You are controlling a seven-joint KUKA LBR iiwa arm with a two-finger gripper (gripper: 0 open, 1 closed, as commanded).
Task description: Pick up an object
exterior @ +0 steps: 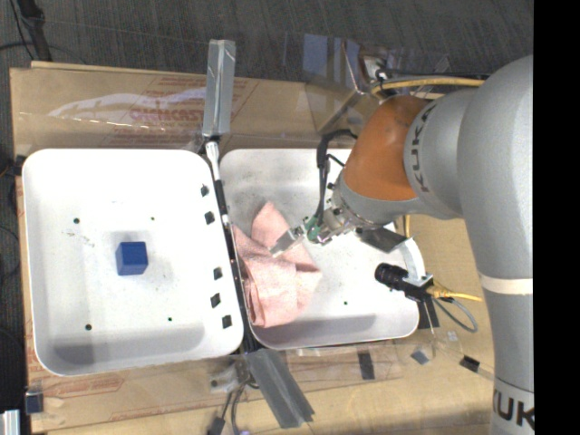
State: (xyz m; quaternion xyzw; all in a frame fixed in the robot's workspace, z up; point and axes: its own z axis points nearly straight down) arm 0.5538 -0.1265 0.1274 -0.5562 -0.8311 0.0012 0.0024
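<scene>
Grey arm (489, 170) reaches in from the right, orange-banded wrist (385, 157) angled down-left.

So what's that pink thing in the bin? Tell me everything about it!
The pink cloth looks like a soft, thin rag, pale pink and crumpled into loose folds, not laid flat. It lies on the floor of the right bin, pushed against that bin's left wall, next to the divider between the two bins. One corner sticks up toward the middle. The gripper is right at its upper edge, touching or nearly touching the fabric, but I can't tell whether it has grabbed any.
</scene>
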